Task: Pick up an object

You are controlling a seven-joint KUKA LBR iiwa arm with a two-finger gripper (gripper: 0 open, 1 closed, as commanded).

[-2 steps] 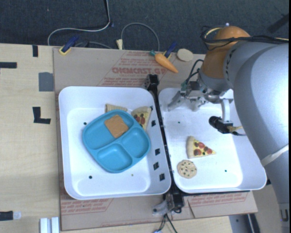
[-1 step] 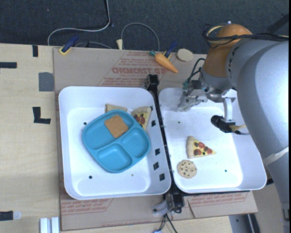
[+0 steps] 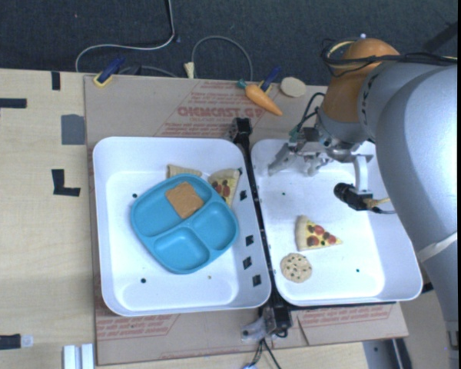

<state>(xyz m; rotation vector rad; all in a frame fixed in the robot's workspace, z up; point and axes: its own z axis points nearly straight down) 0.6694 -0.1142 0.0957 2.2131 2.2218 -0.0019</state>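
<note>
Pizza slice (image 3: 316,234), a small toy wedge, is lying flat on the floor of the right bin (image 3: 396,271), roughly at its middle, with a round toy cookie (image 3: 296,267) just beside it toward the near edge. Both are sitting well apart from the gripper (image 3: 294,157), which is hovering over the bin's far left corner, close to the divider between the two bins. Nothing is sitting between its fingers, and at this angle I cannot tell how wide they are standing.

The left bin (image 3: 107,206) is holding a blue divided plate (image 3: 186,225) with a toast piece (image 3: 185,199) on it.

To do this step well, the arm probably needs to be travelling toward the near side until it is centred over the slice, then descending straight down so the fingers are straddling the wedge across its narrower width, without nudging the cookie.
</note>
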